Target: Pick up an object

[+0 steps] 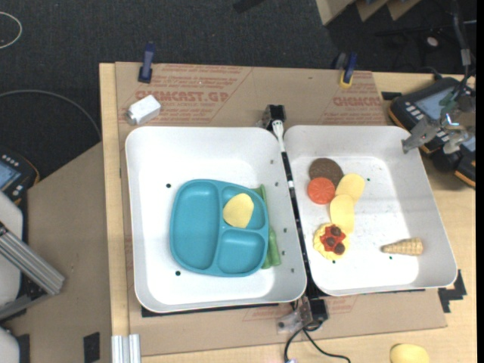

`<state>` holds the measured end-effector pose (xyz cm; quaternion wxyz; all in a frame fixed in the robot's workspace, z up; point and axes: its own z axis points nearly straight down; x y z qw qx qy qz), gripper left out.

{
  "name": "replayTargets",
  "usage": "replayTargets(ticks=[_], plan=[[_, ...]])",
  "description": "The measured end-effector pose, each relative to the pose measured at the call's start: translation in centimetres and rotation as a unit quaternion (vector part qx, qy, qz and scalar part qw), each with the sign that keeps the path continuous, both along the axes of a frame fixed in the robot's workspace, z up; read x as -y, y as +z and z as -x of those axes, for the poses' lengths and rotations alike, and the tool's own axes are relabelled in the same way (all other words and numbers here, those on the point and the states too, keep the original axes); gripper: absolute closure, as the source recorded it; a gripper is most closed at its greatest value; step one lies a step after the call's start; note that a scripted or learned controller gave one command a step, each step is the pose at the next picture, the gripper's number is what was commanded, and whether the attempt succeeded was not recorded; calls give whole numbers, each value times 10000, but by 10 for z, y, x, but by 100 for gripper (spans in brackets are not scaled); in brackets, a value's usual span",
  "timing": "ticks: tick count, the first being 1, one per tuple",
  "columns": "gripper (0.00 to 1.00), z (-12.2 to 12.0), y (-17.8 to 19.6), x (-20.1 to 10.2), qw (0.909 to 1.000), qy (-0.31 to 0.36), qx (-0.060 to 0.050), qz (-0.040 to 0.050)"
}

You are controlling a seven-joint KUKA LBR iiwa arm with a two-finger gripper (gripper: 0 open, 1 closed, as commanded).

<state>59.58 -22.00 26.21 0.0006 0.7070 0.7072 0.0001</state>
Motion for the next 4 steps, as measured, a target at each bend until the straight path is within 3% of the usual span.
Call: replayTargets(ticks=[1, 2, 3, 4], plan=[[0, 72, -67, 4, 10000, -20, -56, -23], [0, 105, -136, -48, 10000, 0, -37, -25], [100, 103, -122, -45, 10000, -8, 13, 7], [100, 118, -180, -33, 10000, -17, -32, -16]])
